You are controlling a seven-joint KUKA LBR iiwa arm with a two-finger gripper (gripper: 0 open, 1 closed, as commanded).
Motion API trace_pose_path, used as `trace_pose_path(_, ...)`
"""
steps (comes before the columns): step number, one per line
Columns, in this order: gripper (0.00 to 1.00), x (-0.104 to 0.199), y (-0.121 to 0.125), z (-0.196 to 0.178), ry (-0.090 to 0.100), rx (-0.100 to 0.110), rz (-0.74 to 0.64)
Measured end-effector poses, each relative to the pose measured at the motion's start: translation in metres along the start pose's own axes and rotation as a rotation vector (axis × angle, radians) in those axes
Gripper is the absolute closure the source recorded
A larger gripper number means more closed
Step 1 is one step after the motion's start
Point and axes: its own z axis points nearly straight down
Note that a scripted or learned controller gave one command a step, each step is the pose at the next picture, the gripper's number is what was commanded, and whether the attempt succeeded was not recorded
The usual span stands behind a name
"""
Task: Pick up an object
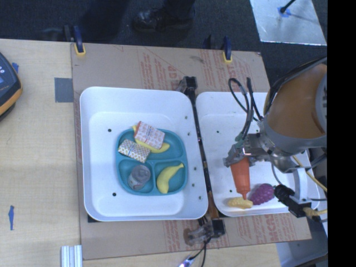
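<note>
End effector (240, 156) low, arm overhead

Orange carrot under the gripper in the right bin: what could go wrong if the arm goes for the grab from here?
1. The carrot lies close to the purple grapes and a yellow piece, near the right bin front wall; a closing finger may catch or shove a neighbour.
2. The gripper sits over the carrot's upper end, so an off-centre pinch may let it tip or slip out.
3. Loose black cables hang beside the wrist and could snag.
</note>
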Motion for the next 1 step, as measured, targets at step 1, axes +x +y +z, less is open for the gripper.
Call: trace_pose_path(1, 1.00, 0.0399, 0.0493, -0.0058, 0.001, -0.001, 0.001)
